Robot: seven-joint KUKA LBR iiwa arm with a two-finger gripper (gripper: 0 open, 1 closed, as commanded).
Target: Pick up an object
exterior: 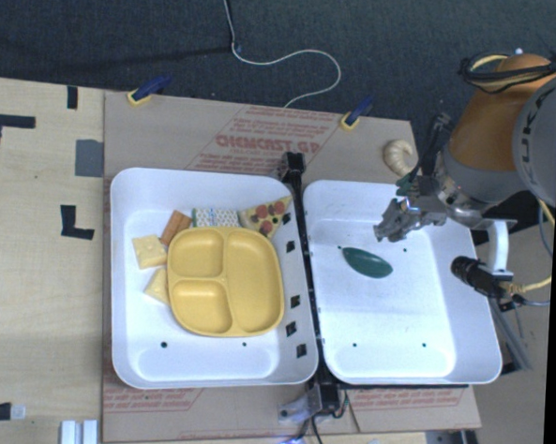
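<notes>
While the gripper (391,229) hung over the right bin (439,358), finger state impossible to tell, a dark green object (367,263) lay just below-left of its fingers, left bin (130,254) held yellow divided plate (225,281), crackers (149,252), cardboard lettering unreadable.

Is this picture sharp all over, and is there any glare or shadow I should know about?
Camera view: soft all over, and small things beside the yellow tray in the left bin blur together; the right bin floor looks washed out with pale glare; the green object casts only a faint shadow; the gripper is dark and blurry, so its details are lost.
</notes>
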